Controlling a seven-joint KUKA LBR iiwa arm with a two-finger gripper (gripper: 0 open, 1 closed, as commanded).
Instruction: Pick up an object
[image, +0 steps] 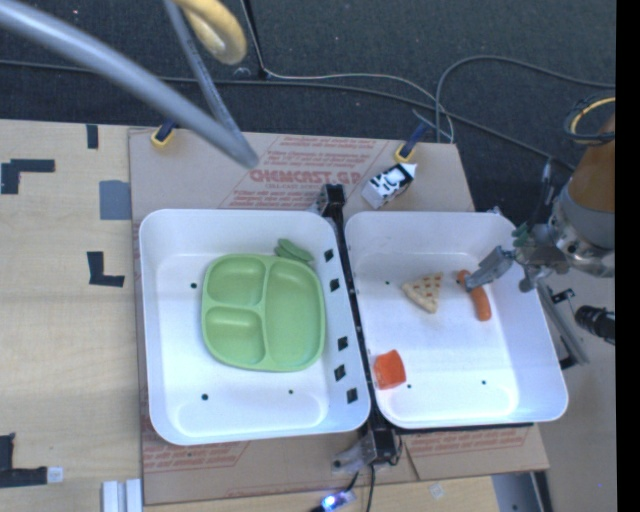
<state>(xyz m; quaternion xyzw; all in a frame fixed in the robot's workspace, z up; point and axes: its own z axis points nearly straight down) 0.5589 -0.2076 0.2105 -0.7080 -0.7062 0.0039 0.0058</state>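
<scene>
One carrot (481, 301) lies in the right bin (535, 395), touching the jaws' tip at 5 o'clock; whether the gripper (492, 268) is clenched, I cannot tell.

I see my gripper (497, 266) over the right bin (500, 400), just above the carrot (480, 300); a green plate (265, 312) fills the left bin (170, 300)

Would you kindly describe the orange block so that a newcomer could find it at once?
Look in the right-hand white bin, the one without the green plate. The orange block sits near its left wall, toward the front. Unlike the tan wedge and the thin orange stick farther back, it is short and chunky.
</scene>
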